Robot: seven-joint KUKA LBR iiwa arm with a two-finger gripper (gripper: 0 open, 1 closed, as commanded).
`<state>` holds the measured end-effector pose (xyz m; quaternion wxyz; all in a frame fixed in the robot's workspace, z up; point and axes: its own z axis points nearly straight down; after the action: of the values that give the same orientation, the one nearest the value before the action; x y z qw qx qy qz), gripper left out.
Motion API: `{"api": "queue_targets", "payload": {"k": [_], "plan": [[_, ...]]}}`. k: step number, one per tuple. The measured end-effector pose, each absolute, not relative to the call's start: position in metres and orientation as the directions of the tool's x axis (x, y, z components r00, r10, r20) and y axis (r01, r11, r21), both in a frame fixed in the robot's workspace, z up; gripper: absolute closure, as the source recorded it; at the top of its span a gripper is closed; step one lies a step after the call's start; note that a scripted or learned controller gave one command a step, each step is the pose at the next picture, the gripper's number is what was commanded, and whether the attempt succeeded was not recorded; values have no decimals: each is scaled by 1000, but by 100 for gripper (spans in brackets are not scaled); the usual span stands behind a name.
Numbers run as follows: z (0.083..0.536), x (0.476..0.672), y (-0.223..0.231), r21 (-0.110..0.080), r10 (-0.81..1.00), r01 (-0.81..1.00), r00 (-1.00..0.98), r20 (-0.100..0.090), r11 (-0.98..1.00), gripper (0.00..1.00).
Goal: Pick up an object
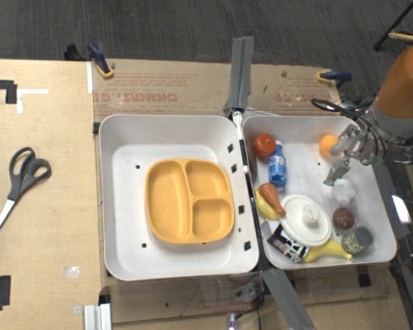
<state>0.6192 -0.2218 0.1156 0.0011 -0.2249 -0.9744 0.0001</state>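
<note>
Gripper [339, 169] poised over right bin [385, 205], fingers apparently spread and grasping nothing, though hard to confirm at this slant. Nearest candidates: small pale object [343, 192] just below the fingertips, orange ball [328, 145] just beside, up and left. Likely to roll away if nudged by one finger. Risk of closing on air between the two. Farther down, tight clutter: white lidded bowl [306, 218], brown ball [343, 218], banana [328, 251]. Prone to jamming or a double catch.
</note>
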Motion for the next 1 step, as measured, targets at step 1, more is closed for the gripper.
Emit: {"api": "queue_targets", "payload": {"k": [1], "plan": [[94, 647, -189, 2, 479, 479, -878, -5, 878, 0]]}}
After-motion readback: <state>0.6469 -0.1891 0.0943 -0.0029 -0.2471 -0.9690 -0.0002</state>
